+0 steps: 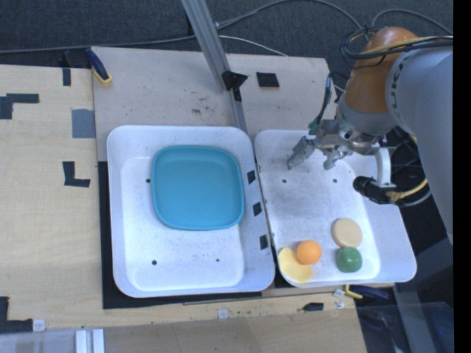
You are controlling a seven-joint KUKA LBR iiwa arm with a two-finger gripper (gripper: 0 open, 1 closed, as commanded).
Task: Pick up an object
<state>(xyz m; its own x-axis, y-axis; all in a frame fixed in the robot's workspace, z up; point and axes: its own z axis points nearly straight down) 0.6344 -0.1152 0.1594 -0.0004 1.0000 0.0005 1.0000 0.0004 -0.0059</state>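
Observation:
Along the right bin's (324, 204) near edge lie four small objects: an orange ball (308, 252), a yellow piece (292, 267) under it, a green ball (349, 259) and a beige round piece (346, 232). My gripper (315, 157) hangs over the far part of that bin, well away from them. Its two fingers (298, 154) are spread apart and point down-left, with nothing between them.
The left bin (132, 219) holds a blue square plate (197, 186). A slanted metal post (213, 43) rises behind the bins. The grey arm with its orange band (379, 72) and black cables (379, 190) crowd the right bin's far right side.

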